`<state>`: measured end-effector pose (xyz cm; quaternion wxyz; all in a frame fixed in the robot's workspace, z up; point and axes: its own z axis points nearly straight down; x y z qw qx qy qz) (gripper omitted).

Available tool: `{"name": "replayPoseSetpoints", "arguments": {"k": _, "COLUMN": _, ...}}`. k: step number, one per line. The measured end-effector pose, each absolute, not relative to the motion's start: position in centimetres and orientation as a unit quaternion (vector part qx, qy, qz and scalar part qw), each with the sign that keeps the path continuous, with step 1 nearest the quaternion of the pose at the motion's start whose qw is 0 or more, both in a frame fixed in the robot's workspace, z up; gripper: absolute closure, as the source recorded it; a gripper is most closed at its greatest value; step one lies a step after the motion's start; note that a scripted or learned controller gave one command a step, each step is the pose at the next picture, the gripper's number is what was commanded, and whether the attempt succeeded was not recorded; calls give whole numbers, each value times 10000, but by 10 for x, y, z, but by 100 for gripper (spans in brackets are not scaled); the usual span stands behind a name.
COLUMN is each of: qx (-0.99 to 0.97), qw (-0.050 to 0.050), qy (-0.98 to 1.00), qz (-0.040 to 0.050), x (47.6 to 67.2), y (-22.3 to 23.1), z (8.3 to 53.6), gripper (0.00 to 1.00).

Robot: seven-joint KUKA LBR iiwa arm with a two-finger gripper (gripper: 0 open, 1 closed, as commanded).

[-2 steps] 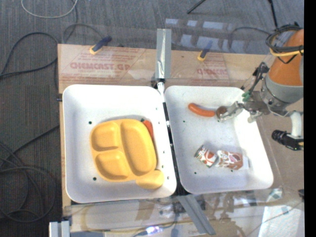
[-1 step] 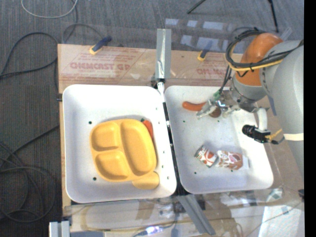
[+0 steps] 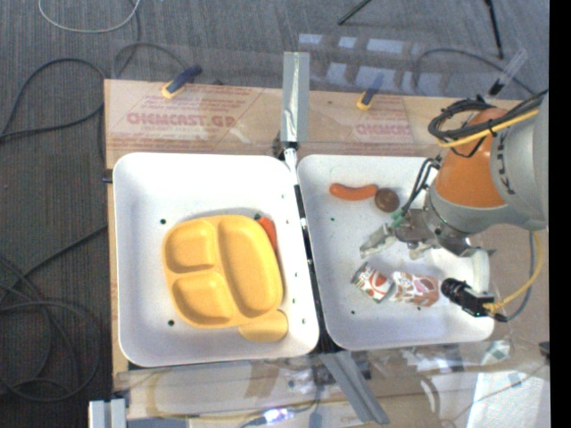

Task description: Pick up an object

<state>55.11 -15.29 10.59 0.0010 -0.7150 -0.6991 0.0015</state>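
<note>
In the right bin (image 3: 335,319) lie an orange sausage-shaped toy (image 3: 354,191), a small brown round thing (image 3: 387,200) next to it, and a crumpled red-and-white wrapper (image 3: 397,285) near the front. My gripper (image 3: 385,239) hangs low over the middle of this bin, between the brown round thing and the wrapper, just above the wrapper's upper left end. I see nothing held in it. The grey arm with its orange band (image 3: 473,181) comes in from the right.
The left bin (image 3: 134,194) holds a large yellow divided tray (image 3: 223,267), an orange piece (image 3: 268,233) tucked at its right edge, and a yellow lump (image 3: 265,326) at its front corner. A raised wall (image 3: 302,239) separates the bins.
</note>
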Motion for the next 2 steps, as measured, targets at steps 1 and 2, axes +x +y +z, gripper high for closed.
{"name": "replayPoseSetpoints", "arguments": {"k": 1, "qx": -6936, "qw": -67, "qy": -7203, "qz": -35, "x": 490, "y": -139, "z": 90, "gripper": 0}}
{"name": "replayPoseSetpoints", "arguments": {"k": 2, "qx": -6936, "qw": -51, "qy": -7203, "qz": -38, "x": 490, "y": -138, "z": 99, "gripper": 100}}
